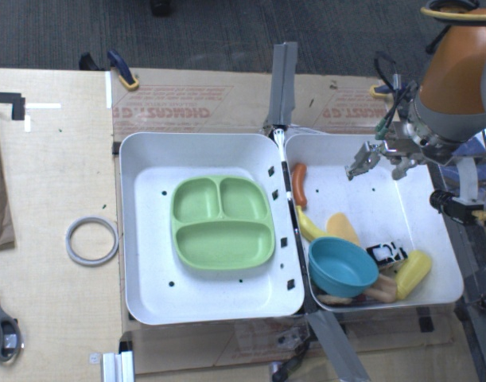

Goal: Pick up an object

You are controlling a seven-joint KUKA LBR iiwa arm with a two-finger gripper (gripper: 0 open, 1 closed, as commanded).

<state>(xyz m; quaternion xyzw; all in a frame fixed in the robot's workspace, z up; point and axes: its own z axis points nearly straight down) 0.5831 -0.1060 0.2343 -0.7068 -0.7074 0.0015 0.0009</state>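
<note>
While the gripper [379,162] hangs at upper right over the right bin [338,154], fingers spread and holding nothing, the blue bowl [342,266] sits lower in that bin beside a yellow banana [308,228].

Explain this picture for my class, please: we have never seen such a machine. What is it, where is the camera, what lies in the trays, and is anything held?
The grey and orange machine at the right is a robot arm. Its gripper, spread open and holding nothing, hangs above the right bin. One fixed camera looks down at a slant. The left bin holds a green divided plate. The right bin holds a blue bowl, an orange sausage-like toy, yellow toy foods and a small black-and-white item. A roll of tape lies on the bench.
</note>
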